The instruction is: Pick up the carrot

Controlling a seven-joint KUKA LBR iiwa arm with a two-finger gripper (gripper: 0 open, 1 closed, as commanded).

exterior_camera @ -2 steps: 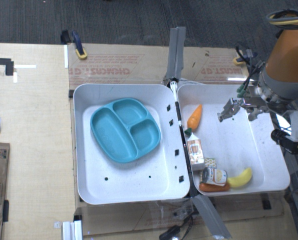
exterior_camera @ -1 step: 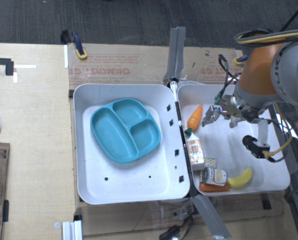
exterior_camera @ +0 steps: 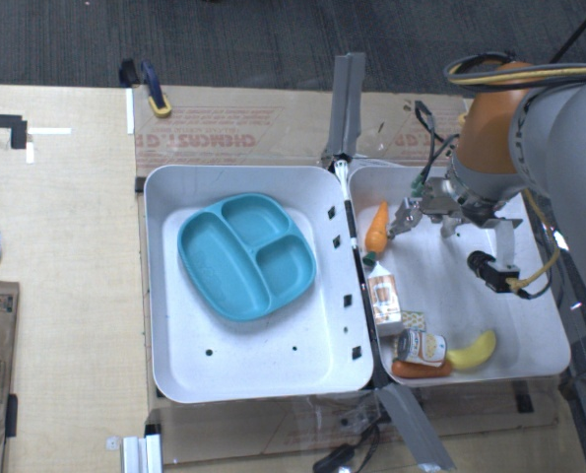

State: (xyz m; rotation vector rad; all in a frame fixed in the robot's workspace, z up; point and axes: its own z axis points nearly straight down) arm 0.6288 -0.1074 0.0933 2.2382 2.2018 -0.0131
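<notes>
Hovering in the right bin [exterior_camera: 529, 358], the claw [exterior_camera: 408, 217] sits just right of the carrot [exterior_camera: 376, 228], which leans against the bin's left wall; its grip I cannot tell.

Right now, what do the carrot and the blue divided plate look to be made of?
Carrot: probably moulded plastic; its even orange colour and smooth surface suggest a toy, though real can't be ruled out. Blue plate: likely matte plastic or silicone, given its uniform colour, rounded compartment walls and soft sheen.

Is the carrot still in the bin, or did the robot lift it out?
In the bin. The carrot lies against the right bin's left wall, with the gripper just beside it.
</notes>
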